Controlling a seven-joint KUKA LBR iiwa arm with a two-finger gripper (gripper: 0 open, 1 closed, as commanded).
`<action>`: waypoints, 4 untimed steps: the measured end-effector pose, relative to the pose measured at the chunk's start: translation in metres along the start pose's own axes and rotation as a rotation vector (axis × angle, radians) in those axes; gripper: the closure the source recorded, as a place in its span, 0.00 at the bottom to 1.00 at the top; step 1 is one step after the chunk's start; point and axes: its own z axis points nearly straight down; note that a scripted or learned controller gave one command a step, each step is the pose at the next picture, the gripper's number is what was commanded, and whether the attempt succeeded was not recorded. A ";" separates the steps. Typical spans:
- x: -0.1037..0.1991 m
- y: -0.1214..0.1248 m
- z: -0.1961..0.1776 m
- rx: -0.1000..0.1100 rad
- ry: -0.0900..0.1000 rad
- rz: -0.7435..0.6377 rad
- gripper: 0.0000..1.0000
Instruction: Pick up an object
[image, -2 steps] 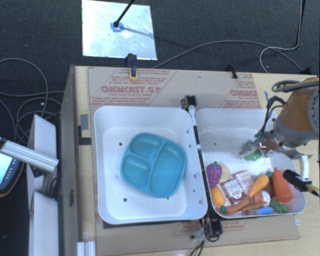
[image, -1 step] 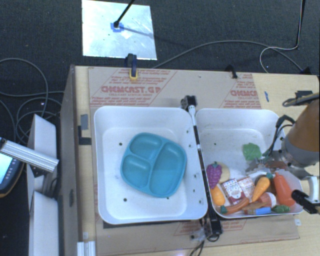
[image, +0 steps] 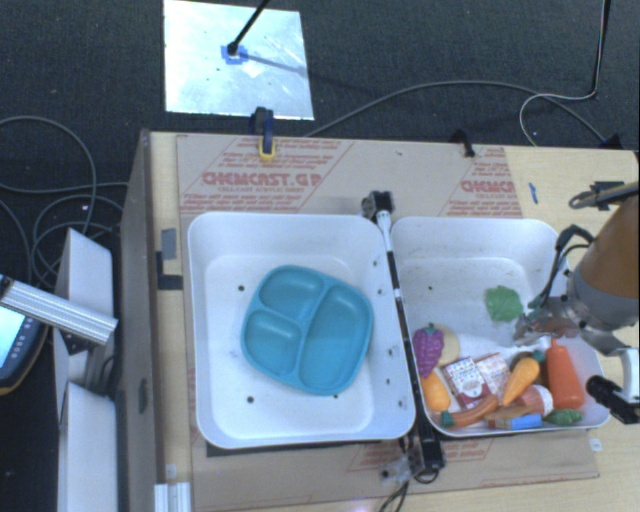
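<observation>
Jaws (image: 535, 328) sit low over the right bin (image: 470, 235), at its right wall, below the grey wrist and orange band of the arm (image: 610, 265). We cannot tell whether the jaws are apart or together; the tip is small and dark against the clutter.

We take the nearest candidates as follows. An orange carrot (image: 521, 376) lies just below the jaws, its long axis running diagonally from upper right to lower left. A red-orange bottle-like toy (image: 563, 377) stands just beside it to the right, long axis near vertical in the view. A green leafy piece (image: 503, 301) lies just left of the jaws and slightly above them, rounded and crinkled.

Further left we find a printed packet (image: 470, 378), flat and glossy, a purple grape cluster (image: 428, 346), knobbly, and a second orange piece (image: 435, 390) at the bin's lower left.

The left bin (image: 215, 300) carries a blue divided plate (image: 307, 328), smooth plastic. Both bins rest on the counter (image: 330, 170), surfaced in printed cardboard.

We judge the carrot the shortest reach, downward in view.
</observation>
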 end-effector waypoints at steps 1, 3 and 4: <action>0.000 0.021 -0.083 -0.001 0.000 -0.001 1.00; 0.022 0.076 -0.015 0.004 0.003 -0.002 0.00; 0.020 0.071 0.011 0.004 0.001 0.000 0.00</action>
